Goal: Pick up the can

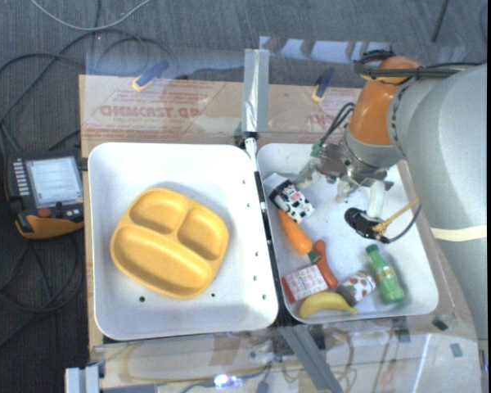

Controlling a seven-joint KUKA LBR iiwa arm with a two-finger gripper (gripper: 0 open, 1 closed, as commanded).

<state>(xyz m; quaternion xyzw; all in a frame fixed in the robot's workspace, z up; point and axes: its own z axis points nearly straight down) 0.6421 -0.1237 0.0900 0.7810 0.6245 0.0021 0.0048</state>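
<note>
In the camera view, my claw (353, 185) hangs over the far part of the right bin (409, 248). It sits below the orange band (376, 109) of my arm, which reaches in from the right. I cannot tell whether the claw is apart or together, because my own wrist is in the way.

The can (358, 286) is in that same bin but down at the near edge, well apart from my claw. Its label is red, white and green. I cannot make out whether it stands upright or lies on its side. The banana (326, 304) lies just beside it on the left, curved along the near wall. The green bottle (385, 274) lies just beside it on the right.

A red and white box (304, 283) sits near the banana's far side. A small red-orange vegetable (327, 273) lies between the box and the can. A carrot (295, 232) lies slantwise along the bin's left side. Its far end is close to a black and white cow toy (293, 201), the thing nearest my claw, a little to its left.

The left bin (106, 301) holds a yellow plate (170, 242) with three hollows, roughly in its middle. Both bins rest side by side on the bench (172, 113).
</note>
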